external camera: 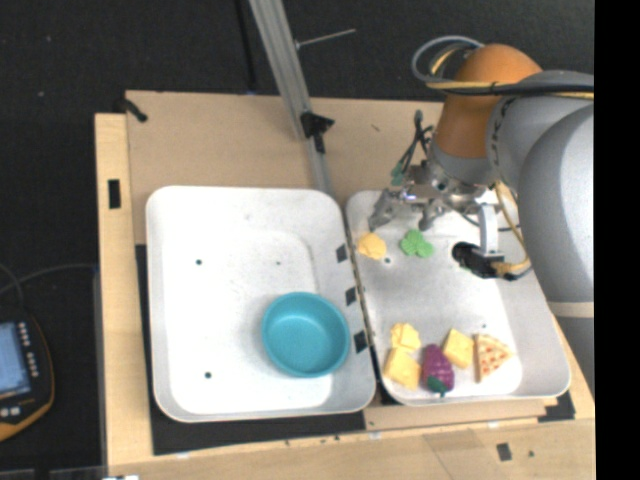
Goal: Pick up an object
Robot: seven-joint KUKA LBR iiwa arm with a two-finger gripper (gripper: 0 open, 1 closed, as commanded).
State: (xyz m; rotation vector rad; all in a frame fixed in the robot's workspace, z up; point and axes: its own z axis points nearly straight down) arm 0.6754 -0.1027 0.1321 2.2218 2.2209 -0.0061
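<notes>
- Toys sit at the near end of the right bin (530,338). We see two yellow blocks (403,354) stacked close together, a purple grape bunch (437,367) touching them on the right, a small yellow cube (458,347) just past the grapes, and a pizza slice (489,354) at the right of the row.
- Next to them, in the left bin (200,228), we see a blue bowl (303,333). It sits upright near the bin's near right corner.
- At the far left of the picture, off the bench, we see a hand-held screen box (18,368) with an orange edge.
- Further back in the right bin we see a small yellow piece (372,247) close to the left wall, and a green leafy toy (417,245) just to its right. They are near each other but not touching.
- Right above those two toys hangs the gripper (405,211). Its thin fingers point down and to the left, and they look spread apart. We see nothing between them.
- Behind the gripper we see the orange band (470,103) and the big grey arm (550,188) coming in from the right.
- A black part with cables (480,259) hangs off the wrist, over the right side of the bin.
- At the far side a grey metal pole (285,68) slants up from the brown bench (220,138).
</notes>
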